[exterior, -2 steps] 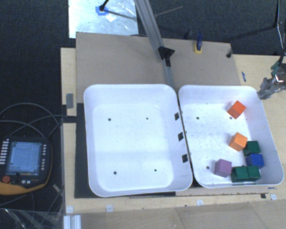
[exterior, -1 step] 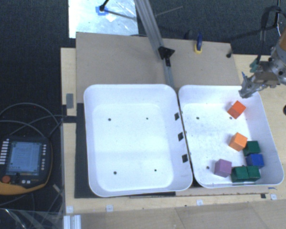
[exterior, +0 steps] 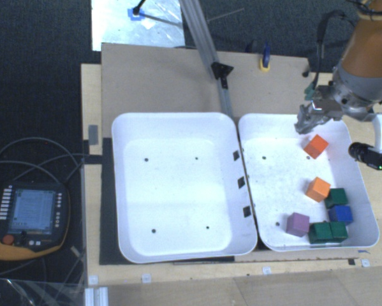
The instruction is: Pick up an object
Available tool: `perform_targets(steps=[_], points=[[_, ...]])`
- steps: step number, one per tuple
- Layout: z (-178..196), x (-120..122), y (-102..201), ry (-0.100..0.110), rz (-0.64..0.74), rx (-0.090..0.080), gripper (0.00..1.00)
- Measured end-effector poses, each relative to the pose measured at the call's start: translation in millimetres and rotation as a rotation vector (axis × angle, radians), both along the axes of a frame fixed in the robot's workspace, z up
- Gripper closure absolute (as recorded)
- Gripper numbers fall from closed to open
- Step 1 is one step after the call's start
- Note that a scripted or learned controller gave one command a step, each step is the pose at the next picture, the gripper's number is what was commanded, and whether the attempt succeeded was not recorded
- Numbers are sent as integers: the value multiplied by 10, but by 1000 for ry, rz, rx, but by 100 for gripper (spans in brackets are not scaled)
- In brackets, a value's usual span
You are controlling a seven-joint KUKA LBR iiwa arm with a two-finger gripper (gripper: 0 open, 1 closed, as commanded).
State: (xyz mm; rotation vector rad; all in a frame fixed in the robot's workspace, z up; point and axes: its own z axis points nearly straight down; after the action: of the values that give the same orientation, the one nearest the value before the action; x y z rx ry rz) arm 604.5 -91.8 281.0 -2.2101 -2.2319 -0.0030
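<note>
The right bin holds several small blocks. A red-orange block lies alone near its far right side. Along the right wall sit an orange block, a dark green block and a blue block. In the near right corner a purple block sits beside a green block. My gripper hangs over the bin's far right part, just up and left of the red-orange block, and I see no block in it.
The left bin lies beside the right one, with black clips along the shared rim. A slanted metal pole stands behind the bins. A black fitting sticks in at the right bin's right edge. A teach pendant rests far left.
</note>
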Motion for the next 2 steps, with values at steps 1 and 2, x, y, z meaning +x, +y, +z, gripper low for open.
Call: perform_targets(steps=[1,2], points=[[-54,70,460,-1,0,0,100],[-179,108,1070,1,1,1,100]])
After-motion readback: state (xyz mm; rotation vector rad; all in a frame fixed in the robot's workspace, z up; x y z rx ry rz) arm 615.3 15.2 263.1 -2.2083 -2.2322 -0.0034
